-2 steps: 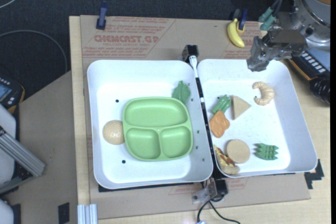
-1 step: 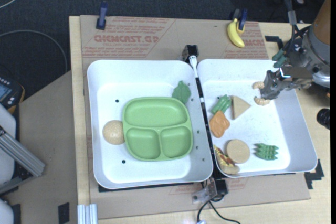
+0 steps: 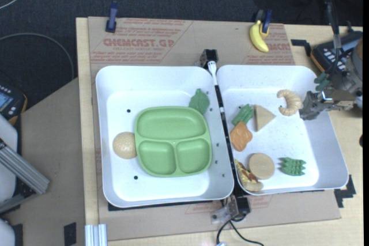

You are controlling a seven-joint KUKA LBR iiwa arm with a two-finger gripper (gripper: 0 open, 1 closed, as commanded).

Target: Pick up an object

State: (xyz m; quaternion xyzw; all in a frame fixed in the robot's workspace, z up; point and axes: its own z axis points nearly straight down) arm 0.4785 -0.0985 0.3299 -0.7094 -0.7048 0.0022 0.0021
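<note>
My gripper [image 3: 311,106] hangs over the right edge of the right bin [image 3: 323,141], just right of a tan croissant [image 3: 289,102]. Nothing shows held in it. Also in this bin lie an orange carrot [image 3: 241,135] with a green top, a tan wedge [image 3: 264,118], a round tan biscuit [image 3: 261,165], a green pod bunch [image 3: 292,166] and a yellow-red piece [image 3: 248,177] at the front left corner.
The left bin [image 3: 109,101] holds a green divided plate [image 3: 173,141], a round tan bun [image 3: 124,145] and a green leaf [image 3: 200,102]. A yellow banana [image 3: 259,37] lies on the bench behind the right bin. Blue clamps [image 3: 111,17] grip the board's back edge.
</note>
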